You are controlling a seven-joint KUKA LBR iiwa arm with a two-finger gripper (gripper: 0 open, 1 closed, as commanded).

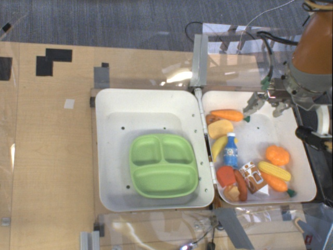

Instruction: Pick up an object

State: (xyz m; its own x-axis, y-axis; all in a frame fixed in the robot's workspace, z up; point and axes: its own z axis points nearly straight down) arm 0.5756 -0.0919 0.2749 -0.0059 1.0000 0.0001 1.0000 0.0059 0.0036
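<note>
Gripper (267, 105) hovers with fingers spread and nothing between them over right bin (310, 189), just beside carrot (227, 115).

I can read no words or numbers; the label on the small bottle (231, 150) is too blurred

Single fixed camera, mounted above the tabletop (47, 155), looking down at a slant. Moderate distance: both white bins, left (151, 100) and right (307, 191), fit in frame. Arm (315, 51) enters from right.
</note>
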